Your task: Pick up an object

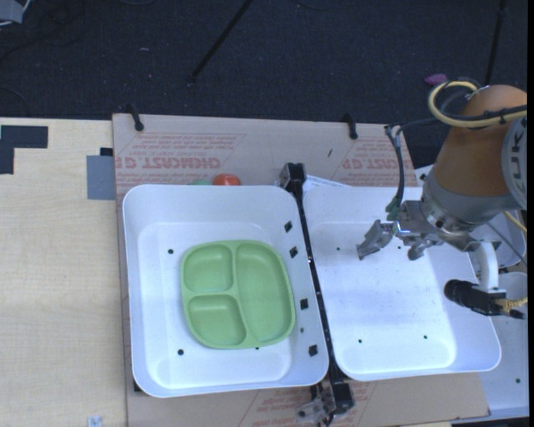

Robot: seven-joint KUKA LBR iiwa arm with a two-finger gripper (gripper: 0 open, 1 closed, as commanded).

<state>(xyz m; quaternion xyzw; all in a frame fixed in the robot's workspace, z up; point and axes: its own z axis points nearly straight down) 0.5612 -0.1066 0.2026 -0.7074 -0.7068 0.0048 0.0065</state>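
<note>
A light green divided plate (238,294) lies flat in the left bin (151,221), with three compartments facing up. My gripper (392,249) hangs over the upper part of the right bin (400,354), well to the right of the plate. Its fingers (368,244) are spread apart and nothing sits between them, so it is open. The grey arm with its orange band reaches in from the right.
A small orange-red object (226,181) and a bit of green (198,182) peek out behind the left bin's far rim. A black divider (307,265) runs between the two bins. Cardboard (249,154) lies under both bins.
</note>
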